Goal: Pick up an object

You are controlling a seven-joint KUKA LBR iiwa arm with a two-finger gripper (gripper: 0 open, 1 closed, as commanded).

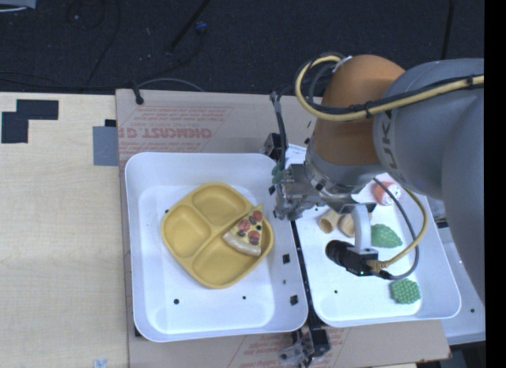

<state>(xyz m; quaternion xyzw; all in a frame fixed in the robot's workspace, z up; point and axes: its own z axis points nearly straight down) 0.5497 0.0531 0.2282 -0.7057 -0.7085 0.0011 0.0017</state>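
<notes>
Presently: left bin (150,295) holds yellow divided plate (198,232), pizza slice (247,233) at plate's 3 o'clock. Right bin (431,311) contents partly behind arm (411,121). Gripper (283,200) jaw state: cannot tell.

One fixed camera looks down aslant on both bins (150,200).

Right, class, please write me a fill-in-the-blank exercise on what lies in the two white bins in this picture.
1. The yellow three-compartment plastic plate lies in the ____ bin.
2. The toy pizza slice rests on the ____.
3. The bumpy green toy lies in the ____ bin.
4. The band above the grey arm's wrist is ____.

Missing words: left; plate; right; orange
</notes>
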